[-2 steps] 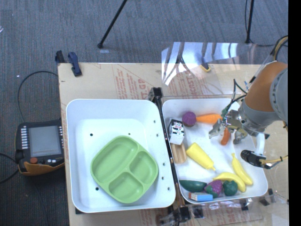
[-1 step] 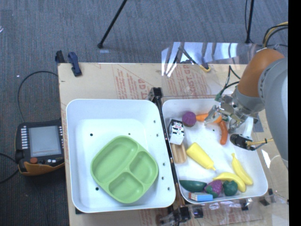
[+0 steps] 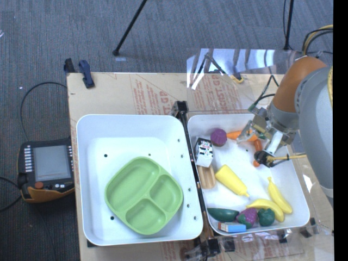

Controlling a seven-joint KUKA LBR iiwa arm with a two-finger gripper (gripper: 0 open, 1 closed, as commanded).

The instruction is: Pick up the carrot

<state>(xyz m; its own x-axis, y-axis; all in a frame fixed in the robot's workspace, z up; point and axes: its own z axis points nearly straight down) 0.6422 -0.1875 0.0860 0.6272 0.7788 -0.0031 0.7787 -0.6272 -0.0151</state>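
Right bin (image 3: 300,185), upper region: the carrot (image 3: 237,135) lies beside the purple ball (image 3: 218,137), its far end under the hand (image 3: 254,139). Whether the hand is apart or together cannot be told. Left bin (image 3: 87,145) holds a green tray (image 3: 144,195).

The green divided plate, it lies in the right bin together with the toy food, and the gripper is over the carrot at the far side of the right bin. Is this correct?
Not quite. The camera view shows the green divided plate in the left bin, alone, not in the right bin with the toy food. The rest holds: the gripper is over the carrot at the right bin's far side.
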